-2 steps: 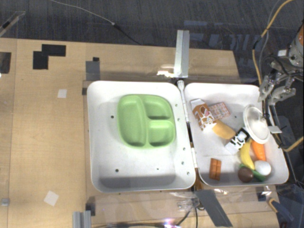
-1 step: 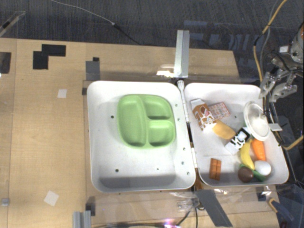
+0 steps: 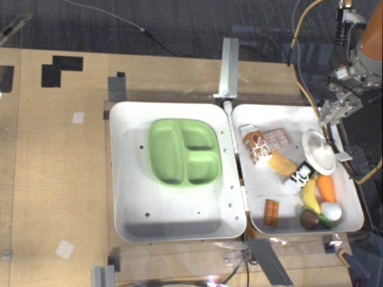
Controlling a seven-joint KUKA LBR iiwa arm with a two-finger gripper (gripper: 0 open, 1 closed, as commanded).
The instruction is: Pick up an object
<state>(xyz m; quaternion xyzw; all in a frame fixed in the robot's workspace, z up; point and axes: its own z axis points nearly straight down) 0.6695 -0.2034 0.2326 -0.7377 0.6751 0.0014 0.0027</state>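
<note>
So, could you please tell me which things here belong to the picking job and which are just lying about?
Job:
gripper
white bowl
carrot
banana
egg
brown block
small carton

Lying about:
green tray, left bin
black patches on the bench

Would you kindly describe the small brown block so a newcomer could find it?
Look in the right bin, along its near edge. The brown block lies alone left of the toy-food cluster, flat, rectangular and ridged like a chocolate bar.
</note>
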